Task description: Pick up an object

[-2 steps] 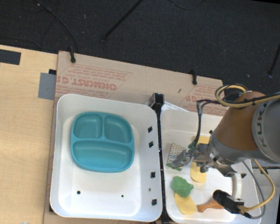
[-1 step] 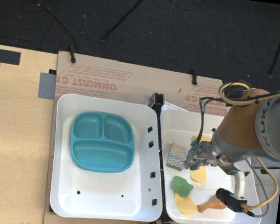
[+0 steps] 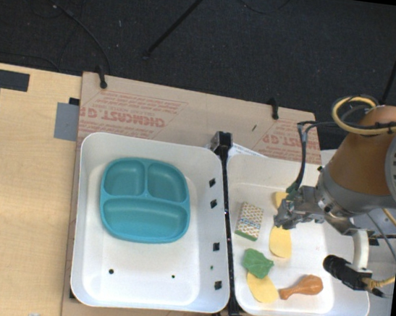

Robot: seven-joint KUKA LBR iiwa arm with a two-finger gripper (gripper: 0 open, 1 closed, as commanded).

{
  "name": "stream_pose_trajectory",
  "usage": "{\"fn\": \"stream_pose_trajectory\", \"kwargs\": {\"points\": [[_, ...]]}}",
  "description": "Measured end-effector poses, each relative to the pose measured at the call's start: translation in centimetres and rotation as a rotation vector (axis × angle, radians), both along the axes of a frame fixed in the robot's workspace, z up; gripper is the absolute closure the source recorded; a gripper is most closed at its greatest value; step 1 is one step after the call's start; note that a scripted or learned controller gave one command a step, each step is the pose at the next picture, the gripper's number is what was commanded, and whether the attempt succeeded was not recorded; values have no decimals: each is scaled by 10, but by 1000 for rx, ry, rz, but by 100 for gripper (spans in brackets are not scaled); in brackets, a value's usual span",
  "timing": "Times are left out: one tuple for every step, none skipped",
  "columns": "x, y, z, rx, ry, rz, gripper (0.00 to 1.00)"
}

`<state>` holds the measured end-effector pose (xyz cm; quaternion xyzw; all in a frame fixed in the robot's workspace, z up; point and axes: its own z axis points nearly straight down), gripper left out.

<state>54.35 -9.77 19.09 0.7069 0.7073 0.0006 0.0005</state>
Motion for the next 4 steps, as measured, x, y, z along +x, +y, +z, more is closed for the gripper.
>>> {"fn": "stream_pose_trajectory", "kwargs": {"points": [[6, -10, 54, -1, 0, -1, 100], [6, -11, 84, 0, 2, -1, 100], [23, 47, 71, 1, 5, 5, 100], [25, 101, 59, 1, 7, 3, 100]]}}
